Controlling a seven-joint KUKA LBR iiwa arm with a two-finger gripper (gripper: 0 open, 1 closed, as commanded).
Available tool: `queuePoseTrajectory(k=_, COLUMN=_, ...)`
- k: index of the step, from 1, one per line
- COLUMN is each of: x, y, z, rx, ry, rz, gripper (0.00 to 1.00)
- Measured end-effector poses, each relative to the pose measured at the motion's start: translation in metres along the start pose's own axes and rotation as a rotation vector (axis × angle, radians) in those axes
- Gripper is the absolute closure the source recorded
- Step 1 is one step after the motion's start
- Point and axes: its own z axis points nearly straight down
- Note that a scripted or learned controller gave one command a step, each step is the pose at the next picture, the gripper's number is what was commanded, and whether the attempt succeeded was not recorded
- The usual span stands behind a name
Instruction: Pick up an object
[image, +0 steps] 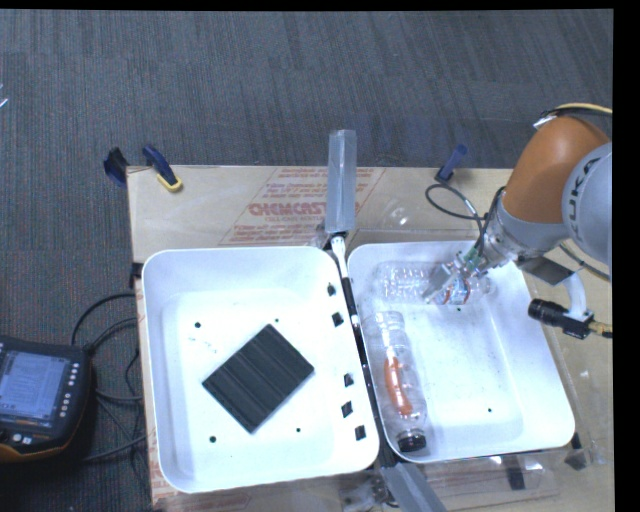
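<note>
While the arm (555, 190) reached in from the right, its gripper (458, 285) was down in the right bin (530, 400), near that bin's far edge and a bit toward its far right corner. Honestly couldn't tell how the gripper was set or whether it had hold of anything, it was just a blurry tangle down there. Just to its left sat a crinkly clear plastic thing (405, 282), close to the bin's far left corner, looking like it touched or nearly touched the gripper tip. A clear plastic bottle (400, 380) with something orange inside lay along the left edge of the same bin, its dark cap pointing at the near edge. Over in the left bin (165, 400), a dark ribbed rectangular pad (258, 377) lay flat around the middle, turned at an angle. Both bins sat side by side on the wooden counter (230, 205), with a couple of blue clamps (160, 168) on its far edge.
</note>
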Motion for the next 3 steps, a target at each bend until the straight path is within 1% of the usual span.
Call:
queuePoseTrajectory(k=1, x=-0.0038, y=-0.0005, z=0.0003, rx=-0.002, ry=0.004, rz=-0.032, gripper=0.0)
queuePoseTrajectory(k=3, x=-0.0046, y=-0.0006, z=0.0004, rx=-0.002, ry=0.004, rz=-0.035, gripper=0.0)
